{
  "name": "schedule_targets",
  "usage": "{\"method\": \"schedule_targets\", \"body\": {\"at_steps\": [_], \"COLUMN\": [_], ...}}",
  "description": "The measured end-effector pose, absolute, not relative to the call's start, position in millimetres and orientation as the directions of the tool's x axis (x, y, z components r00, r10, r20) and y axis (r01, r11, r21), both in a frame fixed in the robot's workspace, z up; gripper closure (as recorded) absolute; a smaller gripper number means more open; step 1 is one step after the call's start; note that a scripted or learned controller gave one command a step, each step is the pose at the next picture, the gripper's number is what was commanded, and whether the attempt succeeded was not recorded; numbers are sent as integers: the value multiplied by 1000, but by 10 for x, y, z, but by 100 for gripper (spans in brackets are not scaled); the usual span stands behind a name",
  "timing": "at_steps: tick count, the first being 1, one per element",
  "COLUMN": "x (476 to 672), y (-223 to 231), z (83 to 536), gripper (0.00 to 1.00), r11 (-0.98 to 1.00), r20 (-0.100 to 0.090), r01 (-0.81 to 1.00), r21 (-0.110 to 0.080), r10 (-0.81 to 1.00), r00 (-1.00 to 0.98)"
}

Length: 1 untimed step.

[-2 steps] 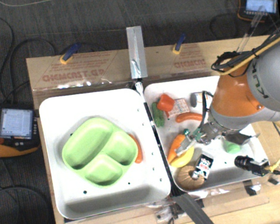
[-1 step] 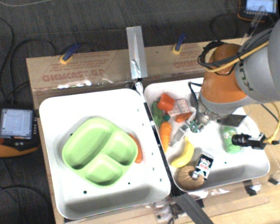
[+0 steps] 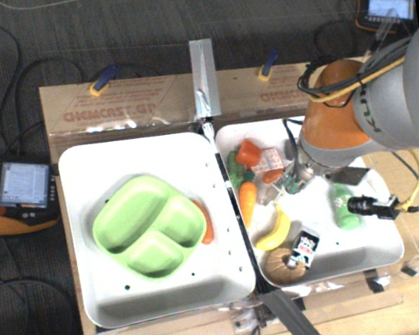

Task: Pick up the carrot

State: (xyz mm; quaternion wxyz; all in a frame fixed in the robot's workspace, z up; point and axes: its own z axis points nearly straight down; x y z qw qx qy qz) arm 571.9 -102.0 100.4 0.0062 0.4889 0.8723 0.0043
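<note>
The carrot (image 3: 247, 201) is an orange stub lying along the left wall of the right bin (image 3: 363, 253), pointing away from the camera. My gripper (image 3: 293, 182) hangs low over the middle of that bin, a short way to the right of the carrot and just above the banana. Nothing shows in its grasp, and the carrot lies apart from it. The grey arm with its orange band (image 3: 333, 105) covers the bin's far right part.
Around the carrot lie a red vegetable (image 3: 248, 152), a red-and-white packet (image 3: 271, 163), a banana (image 3: 275, 229), a brown round item (image 3: 282, 263) with a small black-and-white box (image 3: 306, 247), and a green item (image 3: 346, 210). The left bin (image 3: 104, 296) holds a green divided plate (image 3: 149, 225) with an orange piece (image 3: 206, 227) beside it.
</note>
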Motion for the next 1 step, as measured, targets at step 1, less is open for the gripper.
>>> {"method": "schedule_targets", "body": {"at_steps": [1], "x": [5267], "y": [-443], "z": [1827], "gripper": [100], "r11": [302], "r20": [2], "r01": [953], "r21": [-3], "r10": [953], "r00": [-302]}}
